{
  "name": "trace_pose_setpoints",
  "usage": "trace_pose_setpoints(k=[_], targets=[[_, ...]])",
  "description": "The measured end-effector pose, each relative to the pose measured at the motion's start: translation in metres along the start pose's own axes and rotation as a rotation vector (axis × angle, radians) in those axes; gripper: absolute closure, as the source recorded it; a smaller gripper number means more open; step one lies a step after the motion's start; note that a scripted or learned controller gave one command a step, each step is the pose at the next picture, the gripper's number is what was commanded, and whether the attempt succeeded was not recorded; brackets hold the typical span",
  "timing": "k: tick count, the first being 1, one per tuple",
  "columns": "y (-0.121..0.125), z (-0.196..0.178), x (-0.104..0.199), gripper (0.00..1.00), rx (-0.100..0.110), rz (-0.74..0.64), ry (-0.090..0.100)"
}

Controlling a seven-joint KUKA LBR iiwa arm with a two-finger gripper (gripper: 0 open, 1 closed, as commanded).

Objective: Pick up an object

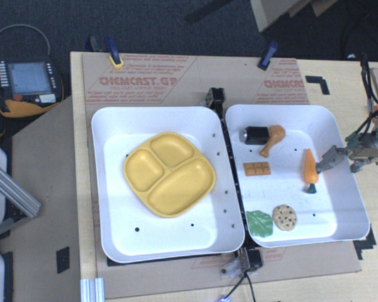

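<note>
Two shallow white bins sit side by side on the counter [82, 168], which is covered by a brown sheet printed with "CHEMCAST" in faded red, once near the top left and again, partly cut off, near the top right. The left bin [113, 231] holds a single yellow divided plate [170, 173] with three compartments, lying flat near the bin's middle. The right bin [346, 222] holds the smaller things, spread apart: a black cylinder [255, 134] at the far end, touching a tan drumstick-shaped toy [272, 139] that slants down from it; a flat brown cracker-like piece [256, 168] just below those; an orange carrot toy [310, 167] standing lengthwise toward the bin's right side, its dark green tip pointing to the near end; and, at the near end, a green leaf-shaped piece [259, 223] just beside a round speckled cookie [284, 218]. The hand [331, 158] reaches in over the right rim of that bin, its grey tip just beside the carrot; whether it is spread or closed I cannot tell from here, and nothing shows clamped in it. A blue clamp [268, 55] and a blue-and-yellow clamp [113, 52] grip the sheet's far edge.
</note>
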State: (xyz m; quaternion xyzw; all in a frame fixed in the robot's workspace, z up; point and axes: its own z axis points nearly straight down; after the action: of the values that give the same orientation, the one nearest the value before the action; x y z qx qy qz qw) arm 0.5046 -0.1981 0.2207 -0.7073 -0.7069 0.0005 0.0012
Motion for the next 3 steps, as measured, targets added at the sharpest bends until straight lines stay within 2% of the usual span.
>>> trace_pose_setpoints(k=[1, 2, 3], targets=[[0.004, 0.045, -0.003, 0.0, 0.004, 0.0, 0.002], [-0.002, 0.089, -0.002, 0.0, 0.004, 0.0, 0.002], [-0.001, 0.076, -0.003, 1.0, -0.003, 0.001, -0.002]])
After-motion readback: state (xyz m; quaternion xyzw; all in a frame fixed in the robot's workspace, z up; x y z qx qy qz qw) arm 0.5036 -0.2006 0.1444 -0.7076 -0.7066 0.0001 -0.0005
